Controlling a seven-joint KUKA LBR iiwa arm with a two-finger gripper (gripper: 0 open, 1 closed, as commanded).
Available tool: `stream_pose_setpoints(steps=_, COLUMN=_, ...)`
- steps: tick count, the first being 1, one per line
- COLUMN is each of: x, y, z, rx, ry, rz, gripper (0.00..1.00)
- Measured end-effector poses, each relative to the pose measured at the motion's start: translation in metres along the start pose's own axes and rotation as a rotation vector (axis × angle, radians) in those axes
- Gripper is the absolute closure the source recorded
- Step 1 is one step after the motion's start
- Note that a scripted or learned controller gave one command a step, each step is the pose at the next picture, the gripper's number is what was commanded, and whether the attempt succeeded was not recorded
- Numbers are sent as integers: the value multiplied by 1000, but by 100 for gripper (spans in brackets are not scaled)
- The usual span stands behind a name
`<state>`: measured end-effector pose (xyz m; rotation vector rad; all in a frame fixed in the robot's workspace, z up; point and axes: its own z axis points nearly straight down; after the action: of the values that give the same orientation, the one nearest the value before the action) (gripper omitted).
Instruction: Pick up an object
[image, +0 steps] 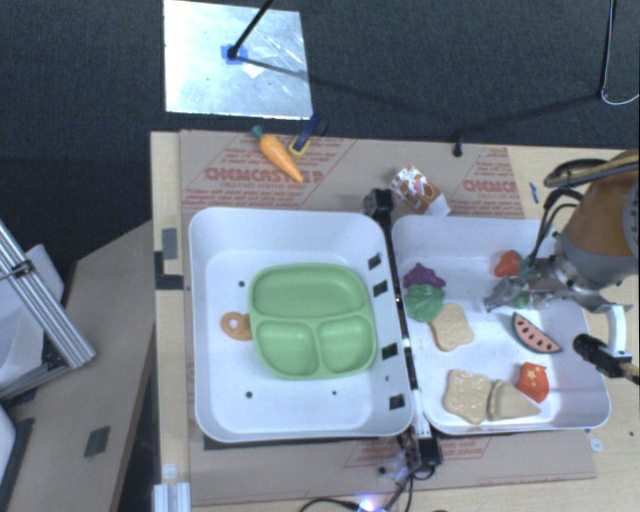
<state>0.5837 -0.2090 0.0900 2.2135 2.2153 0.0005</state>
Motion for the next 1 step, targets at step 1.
stream_pose_setpoints(steps=1, x=2, y=0, z=-10, rx=0, ry=4, rz=-1, gripper=100)
